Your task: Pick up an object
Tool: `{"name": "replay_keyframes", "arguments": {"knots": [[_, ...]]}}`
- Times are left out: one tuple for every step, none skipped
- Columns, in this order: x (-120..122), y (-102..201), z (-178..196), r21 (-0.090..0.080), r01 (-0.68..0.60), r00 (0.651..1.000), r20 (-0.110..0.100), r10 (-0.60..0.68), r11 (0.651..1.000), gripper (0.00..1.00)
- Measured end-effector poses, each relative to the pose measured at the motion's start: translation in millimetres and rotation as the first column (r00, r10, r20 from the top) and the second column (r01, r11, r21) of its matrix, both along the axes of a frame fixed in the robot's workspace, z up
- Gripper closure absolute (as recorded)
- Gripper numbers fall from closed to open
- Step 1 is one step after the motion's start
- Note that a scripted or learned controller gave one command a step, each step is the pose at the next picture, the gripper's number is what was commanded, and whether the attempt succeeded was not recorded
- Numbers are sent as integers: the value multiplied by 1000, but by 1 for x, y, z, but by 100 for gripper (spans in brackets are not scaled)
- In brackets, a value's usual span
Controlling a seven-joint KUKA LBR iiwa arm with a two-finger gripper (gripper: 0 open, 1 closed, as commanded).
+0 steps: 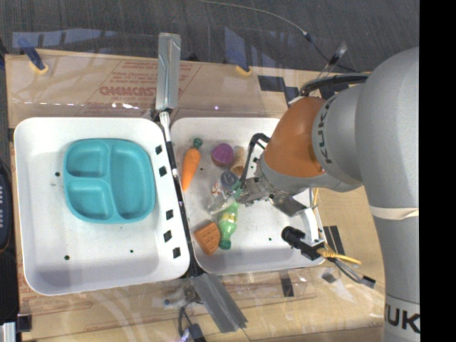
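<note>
Orange toy bread [207, 238] lay low in the right bin [246, 262], a green bottle [228, 224] beside it. Above, the gripper [239, 191] hung centre-frame; its grip state was unclear. Farther up lay a carrot [189, 167] and purple ball [223, 153].

Two white bins sit side by side: the left bin [35, 212] and the right bin [263, 251]. In the left one lies a teal plate [110, 179] with three sections. The right one has an orange carrot [189, 167] with a green top, a purple round toy [223, 153], a light green bottle [227, 224] with a darker green cap, and an orange-brown block [207, 238]. The arm [377, 134] at the right of the frame is grey with an orange band [298, 140]. The desk [85, 84] is tan with red printing at upper left.
</note>
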State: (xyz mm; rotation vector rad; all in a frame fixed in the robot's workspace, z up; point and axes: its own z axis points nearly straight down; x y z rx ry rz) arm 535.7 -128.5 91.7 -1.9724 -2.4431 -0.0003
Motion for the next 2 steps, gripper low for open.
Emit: {"name": "replay_keyframes", "arguments": {"knots": [[0,-1,10,-1,-4,1000,-1,4,1000,100],[55,54,102,-1,158,987,4,-158,987,100]]}}
